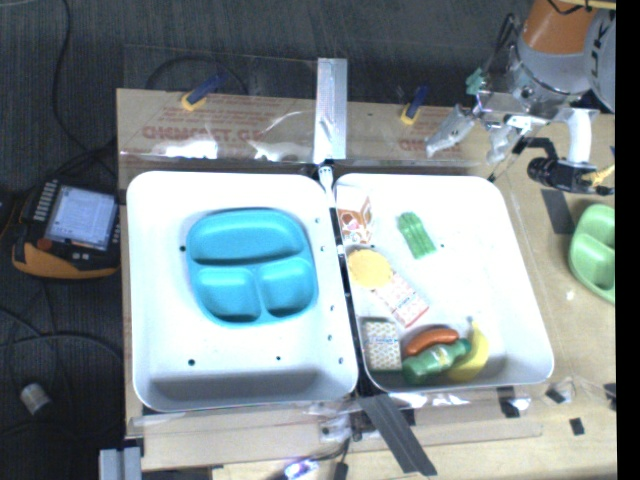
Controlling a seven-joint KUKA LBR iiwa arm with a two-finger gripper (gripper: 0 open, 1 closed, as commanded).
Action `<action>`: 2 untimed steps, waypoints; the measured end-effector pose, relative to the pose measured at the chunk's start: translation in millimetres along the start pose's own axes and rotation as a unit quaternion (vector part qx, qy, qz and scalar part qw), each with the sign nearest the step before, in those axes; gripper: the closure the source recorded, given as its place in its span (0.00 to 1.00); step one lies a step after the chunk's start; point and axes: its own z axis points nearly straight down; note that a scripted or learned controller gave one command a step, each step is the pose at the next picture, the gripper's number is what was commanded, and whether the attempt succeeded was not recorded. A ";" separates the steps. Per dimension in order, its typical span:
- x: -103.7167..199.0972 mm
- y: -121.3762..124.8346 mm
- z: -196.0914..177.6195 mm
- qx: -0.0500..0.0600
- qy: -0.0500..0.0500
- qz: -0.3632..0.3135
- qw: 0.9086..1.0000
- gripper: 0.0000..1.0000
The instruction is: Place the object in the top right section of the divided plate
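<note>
Gripper (472, 138): above the right bin's far edge, fingers spread wide, holding nothing.
Blue divided plastic plate (251, 264): in left white bin (160, 358).

The grey KUKA arm with its orange band (560, 23) enters at the upper right corner of the frame, the band topmost and the pale grey wrist housing just below it. From the wrist the two-finger gripper (472, 140) points down and toward the left. Its two light metal fingers (446, 136) are spread well apart, one angled out to the left, the other hanging more steeply to its right, with nothing between them.
</note>
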 end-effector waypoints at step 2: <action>5.6 0.0 -55.9 -0.001 0.001 -0.179 0.984 0.00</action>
